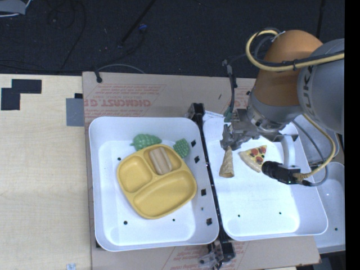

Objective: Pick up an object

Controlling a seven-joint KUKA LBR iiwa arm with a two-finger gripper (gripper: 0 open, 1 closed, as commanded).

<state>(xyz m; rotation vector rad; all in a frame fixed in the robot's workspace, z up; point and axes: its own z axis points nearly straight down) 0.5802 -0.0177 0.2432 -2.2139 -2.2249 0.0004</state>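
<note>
1. Two white bins side by side; left bin [107, 151] holds a yellow divided tray [143, 193] carrying a tan bread piece [161, 161], with green toy vegetables [147, 141] touching the tray's far edge.
2. Right bin [264, 215]: pizza slice [254, 157], and a tan cone [226, 164] just beside it.
3. Gripper [232, 141] directly above the cone's tip; grip state unreadable.
</note>
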